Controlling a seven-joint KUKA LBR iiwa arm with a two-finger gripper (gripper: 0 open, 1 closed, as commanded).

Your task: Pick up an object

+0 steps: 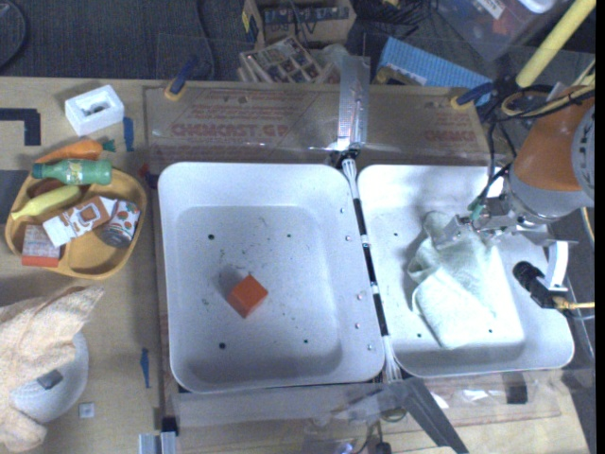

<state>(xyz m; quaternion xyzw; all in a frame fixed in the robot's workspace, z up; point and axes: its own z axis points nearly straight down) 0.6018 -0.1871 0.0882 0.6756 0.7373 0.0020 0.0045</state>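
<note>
White cloth (454,287) lies crumpled in the right bin (548,353), mid-floor, one corner pulled up toward the gripper (470,218). Gripper is at the cloth's upper edge, near the bin's back right; can't tell its state. Orange block (249,295) sits alone on the left bin (189,197) floor, well apart.

My arm (558,154) reaches in from the right, orange band above the wrist, bent downward with my tool (475,218) low at its end.
</note>
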